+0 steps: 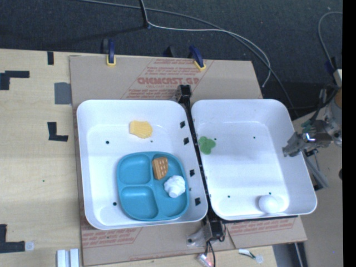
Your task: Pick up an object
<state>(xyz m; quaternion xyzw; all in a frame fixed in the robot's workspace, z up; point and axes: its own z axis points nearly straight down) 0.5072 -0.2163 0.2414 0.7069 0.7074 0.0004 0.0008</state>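
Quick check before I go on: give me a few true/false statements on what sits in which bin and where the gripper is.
1. The blue tray lies in the left bin. True.
2. The green item lies in the tray. False: it lies in the right bin, near the divider.
3. A white ball sits at the right bin's near edge. True.
4. The yellow item is in the right bin. False: left bin, beyond the tray.
5. The gripper is over the left bin. False: it is at the right bin's right rim.
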